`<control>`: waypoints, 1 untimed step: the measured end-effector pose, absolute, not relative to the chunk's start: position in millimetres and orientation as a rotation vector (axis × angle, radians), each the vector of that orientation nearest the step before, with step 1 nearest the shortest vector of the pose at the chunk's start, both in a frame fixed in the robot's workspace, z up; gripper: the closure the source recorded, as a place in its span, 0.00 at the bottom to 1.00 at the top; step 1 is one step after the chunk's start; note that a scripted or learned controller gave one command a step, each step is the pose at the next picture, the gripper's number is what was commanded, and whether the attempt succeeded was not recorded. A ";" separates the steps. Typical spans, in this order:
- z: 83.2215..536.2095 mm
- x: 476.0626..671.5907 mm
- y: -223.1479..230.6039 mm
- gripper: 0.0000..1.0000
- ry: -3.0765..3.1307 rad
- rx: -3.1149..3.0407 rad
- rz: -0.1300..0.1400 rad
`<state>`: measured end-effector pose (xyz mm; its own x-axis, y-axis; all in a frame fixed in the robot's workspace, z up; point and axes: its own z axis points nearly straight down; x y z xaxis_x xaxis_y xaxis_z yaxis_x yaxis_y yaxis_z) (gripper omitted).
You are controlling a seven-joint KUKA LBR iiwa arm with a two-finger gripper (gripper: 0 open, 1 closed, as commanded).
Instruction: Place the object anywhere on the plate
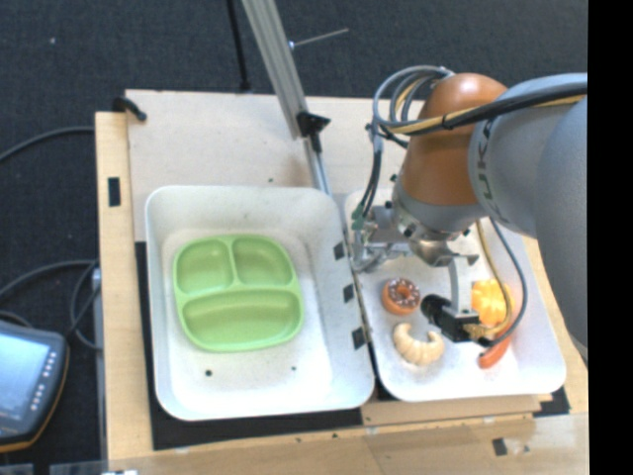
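**Station.** Single arm reaching in from the right. Gripper [423,250] hangs low over the rear-left part of the right bin [539,369], close to the wall shared with the left bin [163,211].

**Claw state.** Cannot be told: masked by the orange wrist and its cabling. Nothing seen held.

**Left bin.** Holds a green divided plate [237,315] with three compartments, nothing on any of them.

**Right bin.** Holds four loose items:
- a frosted doughnut [402,295], just in front of the gripper
- a croissant [419,345], nearer the front edge and just beside the doughnut
- a yellow item [488,302], further right, shape unclear
- an orange piece [496,349], at the front right

**Task's object.** Not named in the task sentence. Judged most likely the doughnut, being nearest the gripper. Lies in the right bin, well apart from the plate.

**Step in hand.** Judged as the approach or pick, not the carry. Placement not yet done.

**Next move calls for:**
- a firm hold on one item alone, without dragging the croassant's neighbour along, that is, without catching the croissant beside the doughnut
- a lift high enough to clear both bin walls at the centre
- travel leftward across the divide
- release low over any compartment of the plate, to prevent rolling or bouncing off
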<state>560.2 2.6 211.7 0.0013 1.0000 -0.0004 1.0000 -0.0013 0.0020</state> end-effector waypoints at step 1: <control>211.2 560.1 2.8 0.00 2.218 2.224 0.001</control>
